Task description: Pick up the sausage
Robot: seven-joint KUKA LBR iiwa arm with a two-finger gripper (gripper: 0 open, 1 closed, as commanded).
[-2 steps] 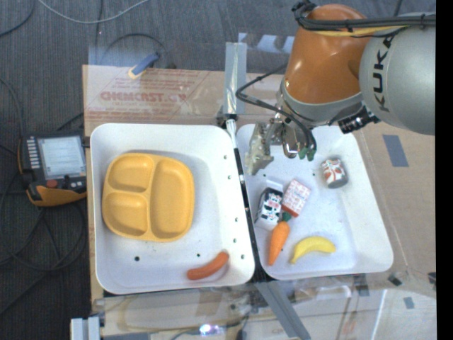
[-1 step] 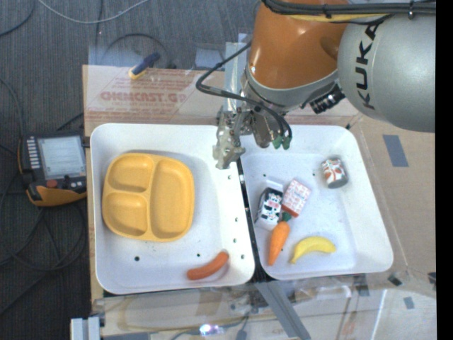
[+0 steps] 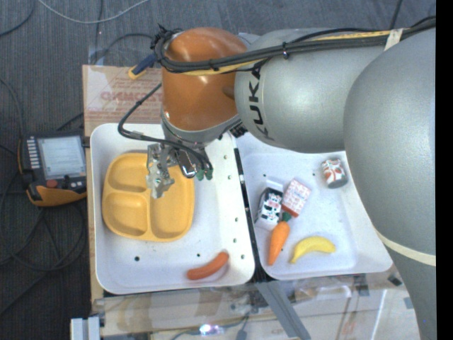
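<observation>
The sausage (image 3: pixel 208 266) lies on the floor of the left bin (image 3: pixel 106 261), near its front edge and toward the front right corner, tilted so that its right end points up toward the bin divider; nothing touches it. Behind it, in the same bin, a yellow divided plate (image 3: pixel 131 218) with three compartments rests flat on the left side. The tool (image 3: pixel 161 176) hangs over the right rim of that plate, well apart from the sausage, with nothing seen between its fingers; whether they are spread or pressed together cannot be told from this slant. Above the tool sits the orange band (image 3: pixel 198 76) of the arm, wrapped with black cables, and the grey arm (image 3: pixel 340 83) sweeps in from the right, covering the back of the right bin (image 3: pixel 354 264). In that right bin, a carrot (image 3: pixel 277 241) lies near the divider, with a banana (image 3: pixel 313 247) just beside it to the right. Behind the carrot stand a small black-and-white carton (image 3: pixel 270 207) and a pink-and-white box (image 3: pixel 296 197), touching each other. A small round can (image 3: pixel 333 172) sits farther back, near the arm. To the left of the surface, a handheld control pendant (image 3: pixel 53 163) lies on the dark floor.
</observation>
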